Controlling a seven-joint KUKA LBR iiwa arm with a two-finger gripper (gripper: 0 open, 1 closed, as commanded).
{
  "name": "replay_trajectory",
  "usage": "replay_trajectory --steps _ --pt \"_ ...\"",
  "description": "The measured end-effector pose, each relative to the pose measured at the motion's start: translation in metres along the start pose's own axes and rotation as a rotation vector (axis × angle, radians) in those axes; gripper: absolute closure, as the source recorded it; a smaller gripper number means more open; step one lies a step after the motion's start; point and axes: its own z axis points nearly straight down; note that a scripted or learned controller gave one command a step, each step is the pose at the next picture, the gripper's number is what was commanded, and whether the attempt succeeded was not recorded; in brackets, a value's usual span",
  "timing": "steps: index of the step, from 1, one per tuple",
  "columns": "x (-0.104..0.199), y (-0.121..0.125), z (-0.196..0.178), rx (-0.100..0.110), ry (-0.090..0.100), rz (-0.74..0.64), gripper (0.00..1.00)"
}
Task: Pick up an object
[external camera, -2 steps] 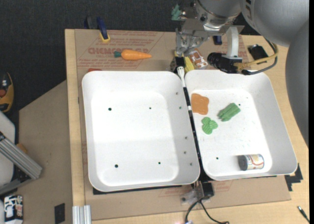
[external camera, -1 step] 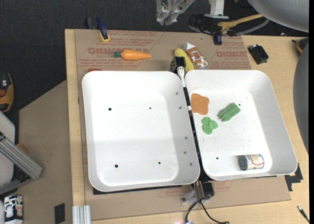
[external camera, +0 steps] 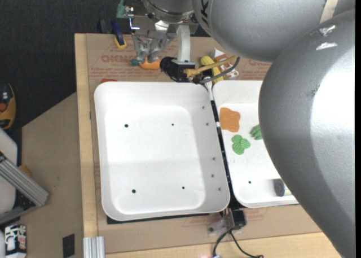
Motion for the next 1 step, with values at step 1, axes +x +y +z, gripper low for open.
replay_trajectory --steps 1 --pt "-0.0716 -0.0259 -0.0056 -0.001 -0.002 0.011 1.00"
